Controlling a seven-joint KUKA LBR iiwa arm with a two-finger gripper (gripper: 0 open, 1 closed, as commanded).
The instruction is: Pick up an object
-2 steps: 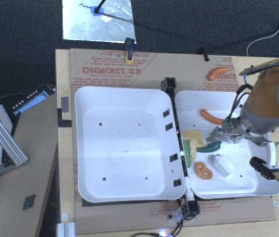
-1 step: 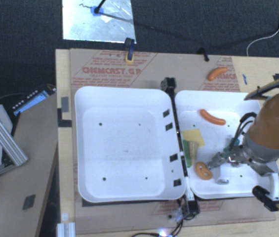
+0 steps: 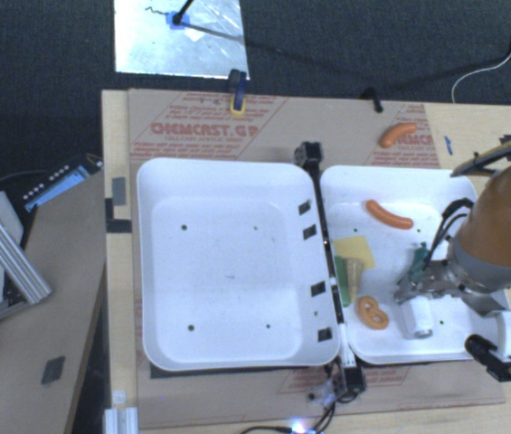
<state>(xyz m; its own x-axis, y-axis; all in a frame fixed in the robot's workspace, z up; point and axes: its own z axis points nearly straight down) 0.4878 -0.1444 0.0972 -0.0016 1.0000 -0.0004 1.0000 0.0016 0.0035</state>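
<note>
My gripper (image 3: 411,289) hangs low inside the right bin (image 3: 391,175), near its front right. A white cylinder (image 3: 418,320) lies directly below it, touching or nearly touching it. A small green object (image 3: 419,259) sits just behind the gripper. An orange sausage (image 3: 389,213) lies toward the back of the bin. At the bin's left side are a yellow block (image 3: 354,250), a green piece (image 3: 343,279) and a brown pretzel (image 3: 372,314). The arm's orange band (image 3: 504,224) covers the bin's right part.
The left bin (image 3: 228,166) stands beside the right one, with a black divider (image 3: 323,251) between them. A second orange sausage (image 3: 398,135) lies on the cardboard behind the right bin. A yellow and blue clamp (image 3: 237,93) sits at the bench's back edge.
</note>
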